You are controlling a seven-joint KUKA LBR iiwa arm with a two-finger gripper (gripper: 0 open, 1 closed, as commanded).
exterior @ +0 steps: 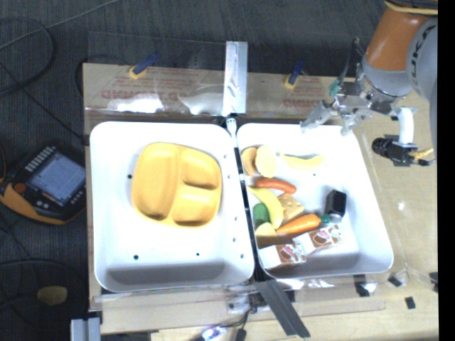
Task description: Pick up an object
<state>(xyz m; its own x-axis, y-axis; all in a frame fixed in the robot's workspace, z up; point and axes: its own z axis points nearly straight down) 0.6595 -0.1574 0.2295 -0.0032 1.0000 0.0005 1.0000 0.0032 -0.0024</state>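
Nearest the bottom of the frame, I am looking at the counter (398, 212) carrying two white bins: the left bin (114, 261) is holding one yellow divided tray (175, 183), and the right bin (370, 240) is holding a crowded heap of toy food along its left side. In that heap I am counting two carrots, a lower carrot (298, 224) and an upper carrot (274, 185), one green piece (260, 211), one banana (303, 161), one black block (335, 202) standing apart, and some small packets (313, 241) at the front. Farther up, at the upper right of the frame, my tool (340, 112) is hovering over the right bin's far rim, holding nothing; whether it is spread or pressed together I cannot tell. I am judging the risk as this: the pieces are touching and overlapping, so descending into the heap could be nudging neighbours or closing on a rounded carrot that is slipping free.
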